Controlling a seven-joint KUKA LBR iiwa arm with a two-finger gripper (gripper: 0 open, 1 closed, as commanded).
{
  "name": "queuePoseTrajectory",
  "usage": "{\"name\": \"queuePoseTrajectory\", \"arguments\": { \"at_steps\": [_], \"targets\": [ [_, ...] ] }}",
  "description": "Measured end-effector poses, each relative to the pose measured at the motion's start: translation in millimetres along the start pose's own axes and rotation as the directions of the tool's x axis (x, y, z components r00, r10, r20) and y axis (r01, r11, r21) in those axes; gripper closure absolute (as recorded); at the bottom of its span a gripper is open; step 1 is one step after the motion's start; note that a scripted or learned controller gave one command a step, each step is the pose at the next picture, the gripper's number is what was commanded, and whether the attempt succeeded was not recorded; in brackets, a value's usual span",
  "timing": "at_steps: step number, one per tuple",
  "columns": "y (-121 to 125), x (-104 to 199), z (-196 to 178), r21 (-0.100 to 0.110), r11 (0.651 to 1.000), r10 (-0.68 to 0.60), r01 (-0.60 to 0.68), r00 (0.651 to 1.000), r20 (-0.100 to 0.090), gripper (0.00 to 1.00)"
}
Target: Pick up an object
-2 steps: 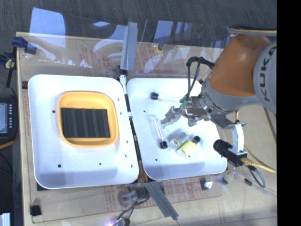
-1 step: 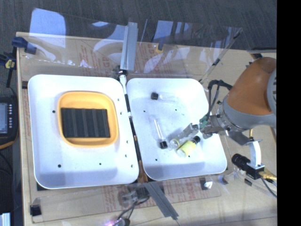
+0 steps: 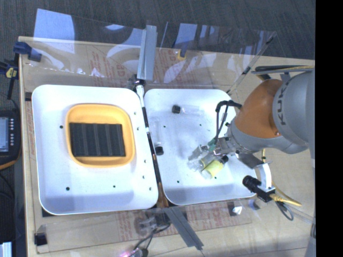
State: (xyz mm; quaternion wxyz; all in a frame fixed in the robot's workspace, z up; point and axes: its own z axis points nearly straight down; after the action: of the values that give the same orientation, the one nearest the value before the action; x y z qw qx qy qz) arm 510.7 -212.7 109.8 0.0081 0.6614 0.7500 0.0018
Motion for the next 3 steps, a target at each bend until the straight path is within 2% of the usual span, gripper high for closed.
{"name": "queuePoseTrajectory", "arguments": {
  "at_steps": [1, 2, 3],
  "targets": [
    [31.3, -1.4, 14.5, 0.006, 0.999, -0.048, 0.048, 0.999, -0.007, 0.0],
    [82.4, 4.7, -23.7, 0.013, 0.994, -0.111, 0.111, 0.994, -0.012, 0.0],
    [26.0, -0.3, 18.9, 0.014, 0.98, -0.198, 0.198, 0.98, -0.015, 0.0]
  ]
}}
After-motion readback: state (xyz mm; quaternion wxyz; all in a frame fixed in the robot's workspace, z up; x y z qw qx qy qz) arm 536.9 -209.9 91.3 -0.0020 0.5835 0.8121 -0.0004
